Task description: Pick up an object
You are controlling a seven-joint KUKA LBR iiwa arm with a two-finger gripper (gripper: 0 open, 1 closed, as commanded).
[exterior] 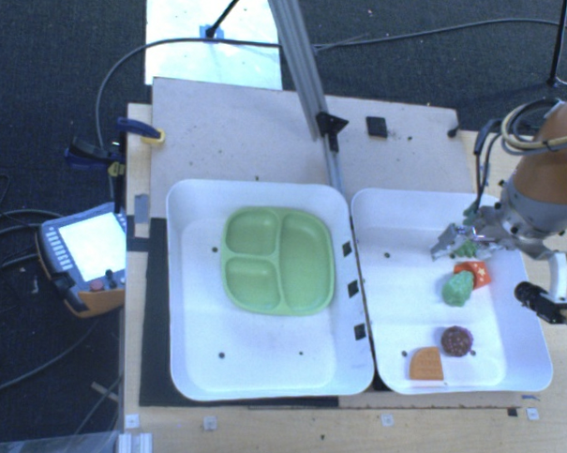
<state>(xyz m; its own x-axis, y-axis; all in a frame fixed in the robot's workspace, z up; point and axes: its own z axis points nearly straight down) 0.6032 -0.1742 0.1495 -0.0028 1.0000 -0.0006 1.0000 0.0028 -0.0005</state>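
My gripper (463, 244) hangs over the far part of the right bin (393, 301), reaching in from the right below the orange band of the arm. A small green bit (466, 249) shows right at its tip; whether it is held is unclear. Just in front of the gripper lie a red-orange piece (476, 272) and a light green lump (457, 289), touching each other. Nearer the front of the same bin sit a dark maroon round item (457, 341) and an orange wedge (427, 364).
The left bin (194, 339) holds a green divided plate (278, 260). A slanted metal rod (309, 72) crosses the board behind the bins. A teach pendant (83, 255) lies on the floor at the left. Black clips (353, 288) mark the seam between the bins.
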